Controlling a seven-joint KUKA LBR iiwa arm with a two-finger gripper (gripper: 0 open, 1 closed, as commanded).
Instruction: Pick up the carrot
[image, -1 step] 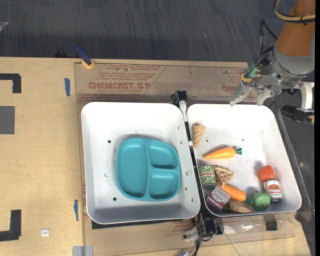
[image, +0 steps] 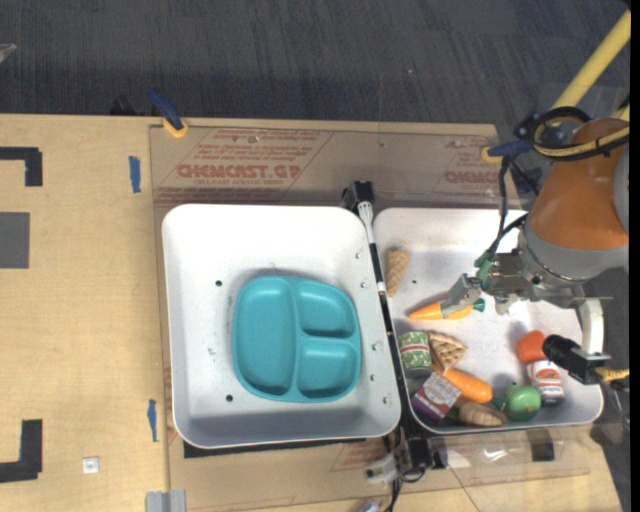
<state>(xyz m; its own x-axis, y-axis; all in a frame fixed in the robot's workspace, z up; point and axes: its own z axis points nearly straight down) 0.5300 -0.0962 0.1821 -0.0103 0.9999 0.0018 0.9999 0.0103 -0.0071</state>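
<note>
Nearest along the front wall of the right bin lie a green ball, a brown lump and a purple packet, crowded together. Just behind them are an orange tapered piece and a small red-and-white bottle. A little further in stand a green can and a waffle-patterned wedge, side by side, with a red-orange item over toward the arm's side. The left bin holds a teal divided plate, roughly in its middle. Beyond the can, in the middle of the right bin, lies the carrot, flat on the bin floor with its pointed tip toward the left bin. The pincer is down at the carrot's thick end, touching it or very nearly so; I cannot tell whether it is wide, narrow or gripping. The grey arm with its orange band comes in above it from the right. Further back a pale waffle cone lies near the wall between the bins. Farthest is the tan worktop, with a printed cardboard sheet under the bins.
</note>
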